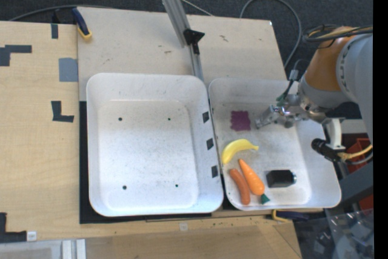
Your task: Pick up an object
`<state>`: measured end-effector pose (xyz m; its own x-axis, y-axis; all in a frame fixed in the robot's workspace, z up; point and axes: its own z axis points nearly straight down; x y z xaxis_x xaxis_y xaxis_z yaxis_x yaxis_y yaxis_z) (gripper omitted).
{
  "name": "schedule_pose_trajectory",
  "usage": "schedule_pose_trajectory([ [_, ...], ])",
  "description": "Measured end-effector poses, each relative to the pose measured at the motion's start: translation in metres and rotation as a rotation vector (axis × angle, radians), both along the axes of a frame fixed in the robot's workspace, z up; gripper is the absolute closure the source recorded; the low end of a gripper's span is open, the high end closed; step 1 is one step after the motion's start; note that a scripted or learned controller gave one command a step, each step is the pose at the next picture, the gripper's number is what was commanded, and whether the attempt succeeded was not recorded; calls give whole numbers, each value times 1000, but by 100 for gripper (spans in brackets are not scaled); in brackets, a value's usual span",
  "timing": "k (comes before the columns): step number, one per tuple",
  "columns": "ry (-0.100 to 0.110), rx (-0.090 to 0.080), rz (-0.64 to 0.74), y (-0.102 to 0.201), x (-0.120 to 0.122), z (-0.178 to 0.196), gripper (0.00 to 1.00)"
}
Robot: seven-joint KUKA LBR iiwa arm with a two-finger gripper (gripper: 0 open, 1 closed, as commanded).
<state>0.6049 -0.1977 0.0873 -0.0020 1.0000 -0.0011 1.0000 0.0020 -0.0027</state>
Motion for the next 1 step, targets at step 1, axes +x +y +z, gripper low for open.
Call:
schedule_pose_trajectory([
  [1, -1, 0, 1, 0, 0, 11, 100],
])
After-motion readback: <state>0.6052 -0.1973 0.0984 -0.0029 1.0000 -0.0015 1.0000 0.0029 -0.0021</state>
